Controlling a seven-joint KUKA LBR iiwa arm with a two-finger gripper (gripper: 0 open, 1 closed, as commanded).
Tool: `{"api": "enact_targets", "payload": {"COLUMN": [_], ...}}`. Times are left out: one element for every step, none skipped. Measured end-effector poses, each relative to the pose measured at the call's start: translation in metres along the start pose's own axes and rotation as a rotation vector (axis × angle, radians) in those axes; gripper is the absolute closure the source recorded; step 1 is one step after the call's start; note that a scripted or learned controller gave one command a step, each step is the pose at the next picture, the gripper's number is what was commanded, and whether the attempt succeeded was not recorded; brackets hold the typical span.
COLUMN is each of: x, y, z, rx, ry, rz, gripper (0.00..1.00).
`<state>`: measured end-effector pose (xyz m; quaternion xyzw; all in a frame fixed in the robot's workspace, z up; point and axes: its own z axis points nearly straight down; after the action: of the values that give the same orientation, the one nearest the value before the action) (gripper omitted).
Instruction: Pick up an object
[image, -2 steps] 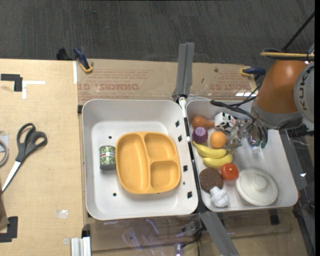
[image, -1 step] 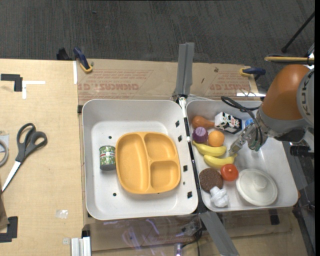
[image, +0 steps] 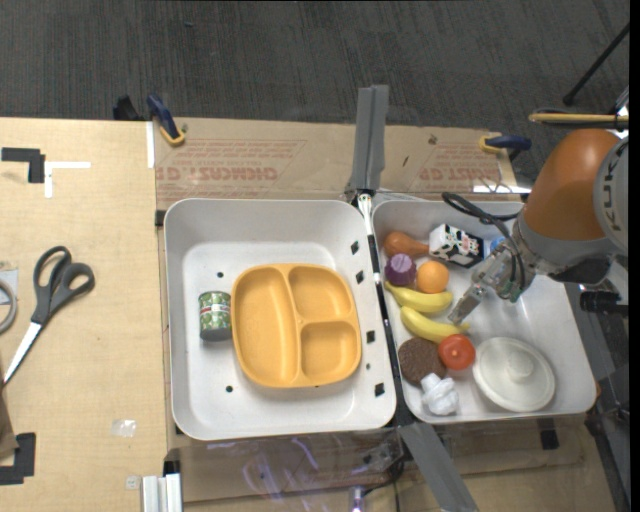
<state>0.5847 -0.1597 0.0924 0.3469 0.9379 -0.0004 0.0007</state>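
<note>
My gripper (image: 463, 308) hangs low in the right bin (image: 560, 330), its tip just right of a yellow banana (image: 430, 324) and above a red tomato (image: 457, 352). Nothing shows held in it. A second banana (image: 418, 297), an orange (image: 432, 276), a purple piece (image: 401, 268) and an orange carrot-like piece (image: 405, 243) lie to its left. A black-and-white box (image: 455, 243) sits at the back. A brown disc (image: 418, 361), a white crumpled lump (image: 438, 395) and a white bowl (image: 513, 373) lie at the front.
The left bin (image: 190, 380) holds a yellow divided plate (image: 297, 325) and a small green can (image: 214, 315) beside it. Scissors (image: 50, 287) lie on the wooden bench at far left. Blue clamps (image: 165, 118) hold cardboard behind the bins.
</note>
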Motion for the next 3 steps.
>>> {"api": "enact_targets", "payload": {"x": [-0.022, -0.017, 0.046], "y": [0.058, 0.065, 0.018], "z": [0.003, 0.003, 0.0], "rx": [0.039, 0.045, 0.001], "ry": [0.035, 0.026, 0.001], "rz": [0.104, 0.144, 0.309], "gripper": [0.0, 0.0, 0.0]}}
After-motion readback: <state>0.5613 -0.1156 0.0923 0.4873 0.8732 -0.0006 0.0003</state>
